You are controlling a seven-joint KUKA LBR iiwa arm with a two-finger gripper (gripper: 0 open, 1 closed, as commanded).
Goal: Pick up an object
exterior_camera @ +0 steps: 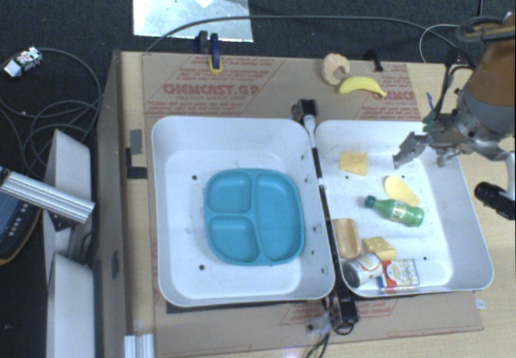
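Observation:
My gripper (424, 156) hangs over the far right part of the right bin (472, 256), open, with nothing between its fingers. Its left fingertip (401, 158) is just above a yellow oval piece (401, 189). A green bottle (395, 210) lies on its side in front of that piece. A yellow cheese wedge (353, 163) rests to the left of the gripper. Along the bin's near edge sit a tan bread piece (346, 237), a small yellow block (380, 247) and a white and red can (385, 273) on its side.
The left bin (177, 155) holds a blue divided plate (253, 215). A banana (361, 86) and a tan object (334, 68) lie on the board behind the right bin. A black divider (317, 171) runs between the bins. Cables trail at the upper right.

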